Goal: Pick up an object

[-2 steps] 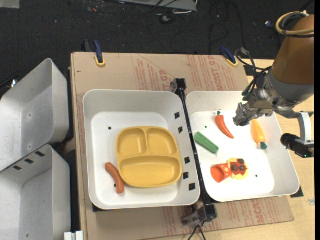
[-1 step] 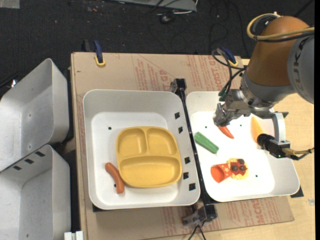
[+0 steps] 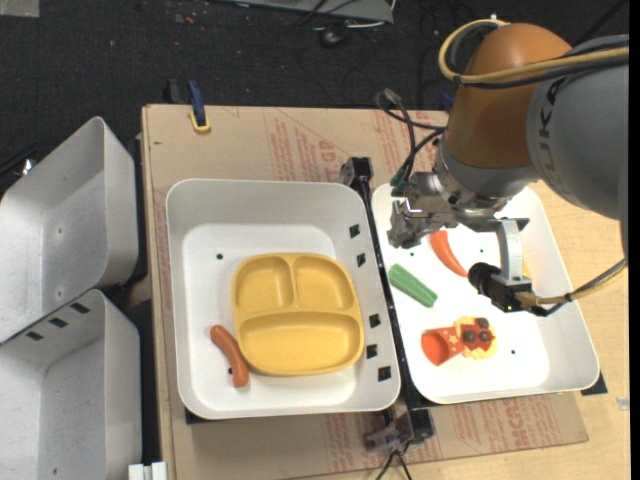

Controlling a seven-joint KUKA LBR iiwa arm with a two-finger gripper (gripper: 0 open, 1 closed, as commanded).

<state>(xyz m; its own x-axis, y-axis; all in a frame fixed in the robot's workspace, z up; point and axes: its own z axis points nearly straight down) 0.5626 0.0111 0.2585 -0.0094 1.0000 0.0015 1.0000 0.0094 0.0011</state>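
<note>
My gripper (image 3: 408,230) hangs over the upper left part of the right bin (image 3: 572,353), below the orange wrist band. A green pod-shaped piece (image 3: 412,286) lies just below and slightly right of it on the bin floor. An orange-red carrot-like piece (image 3: 449,253) lies to the gripper's right, partly under the wrist. A toy pizza slice (image 3: 458,340) with dark toppings rests lower in the same bin. I see nothing held in the gripper.
The left bin (image 3: 190,208) holds a yellow divided plate (image 3: 297,313) and a brown sausage (image 3: 230,355) by the plate's lower left edge. A black cable and bracket (image 3: 505,286) hang from the arm over the right bin. Grey bin lids (image 3: 60,258) stand at far left.
</note>
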